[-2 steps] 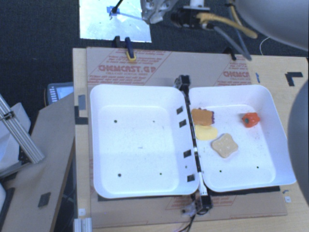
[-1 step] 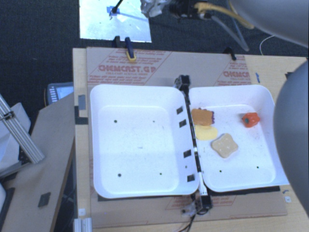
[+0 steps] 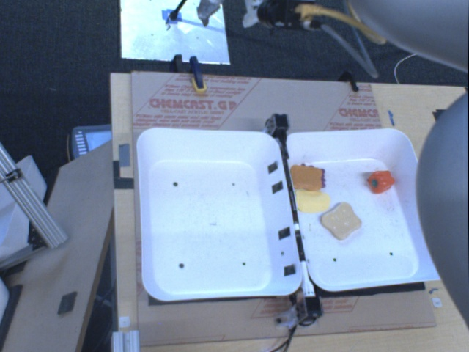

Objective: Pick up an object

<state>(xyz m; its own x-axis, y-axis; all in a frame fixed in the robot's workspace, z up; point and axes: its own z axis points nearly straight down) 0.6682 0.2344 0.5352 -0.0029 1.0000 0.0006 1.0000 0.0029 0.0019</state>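
Arm parked high, nothing picked yet; four items wait in the right bin point(image 3: 401, 147).

Gripper point(image 3: 231, 6) hangs beyond the top edge of the bench point(image 3: 124, 108), well clear of both bins, released and carrying nothing. Relative to the bin divider point(image 3: 287, 196): orange-brown toy point(image 3: 307, 177) just beside it, yellow flat piece point(image 3: 314, 202) touching below that, toast slice point(image 3: 341, 221) near, red-orange pepper-like toy point(image 3: 379, 182) well apart toward the far wall. Left bin point(image 3: 146, 218) likely serves as drop side; the isolated pepper looks easiest to grab.

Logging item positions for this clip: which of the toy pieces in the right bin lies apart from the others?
The red-orange piece, alone near the bin's right side. The brown-orange piece, yellow piece and toast-like piece cluster by the divider.
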